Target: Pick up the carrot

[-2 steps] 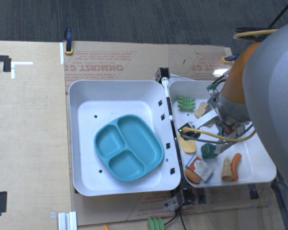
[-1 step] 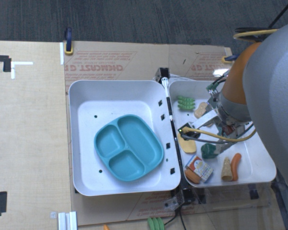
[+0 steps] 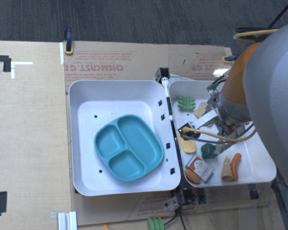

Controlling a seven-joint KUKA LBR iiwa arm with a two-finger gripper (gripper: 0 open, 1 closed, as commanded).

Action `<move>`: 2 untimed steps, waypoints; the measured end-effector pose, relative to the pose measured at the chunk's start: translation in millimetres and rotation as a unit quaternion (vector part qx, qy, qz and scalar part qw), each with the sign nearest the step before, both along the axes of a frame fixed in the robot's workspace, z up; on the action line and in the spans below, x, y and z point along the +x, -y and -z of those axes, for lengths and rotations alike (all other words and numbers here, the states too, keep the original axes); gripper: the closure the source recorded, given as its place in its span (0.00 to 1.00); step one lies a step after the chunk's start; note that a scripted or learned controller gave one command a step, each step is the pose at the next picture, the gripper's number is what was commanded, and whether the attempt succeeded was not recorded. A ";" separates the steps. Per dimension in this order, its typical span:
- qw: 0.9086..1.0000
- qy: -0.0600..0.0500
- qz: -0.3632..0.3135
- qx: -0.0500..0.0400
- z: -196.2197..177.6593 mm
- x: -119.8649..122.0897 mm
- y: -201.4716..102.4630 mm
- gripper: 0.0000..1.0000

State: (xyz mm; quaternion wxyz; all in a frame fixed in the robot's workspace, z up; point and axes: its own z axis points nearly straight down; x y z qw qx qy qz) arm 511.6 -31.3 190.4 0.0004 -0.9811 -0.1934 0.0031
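The carrot (image 3: 236,165), a short orange stick, lies near the front right corner of the right bin (image 3: 264,169), beside a tan cone-shaped piece (image 3: 226,169). My gripper (image 3: 226,128) hangs over the middle of that bin, below the orange wrist band, a short way behind and left of the carrot and apart from it. Yellow cable and the grey arm hide much of the gripper.
The right bin also holds a green toy (image 3: 186,102), a tan piece (image 3: 200,109), a yellow piece (image 3: 188,145), a dark green piece (image 3: 209,151), a small printed packet (image 3: 200,168) and a red-orange sausage (image 3: 192,177). A teal divided plate (image 3: 129,147) sits in the left bin (image 3: 81,128).
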 end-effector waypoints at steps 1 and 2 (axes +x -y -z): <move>1.000 0.000 0.000 0.000 0.0 0.0 0.0 0.00; 1.000 0.000 0.000 0.000 0.0 0.0 0.0 0.00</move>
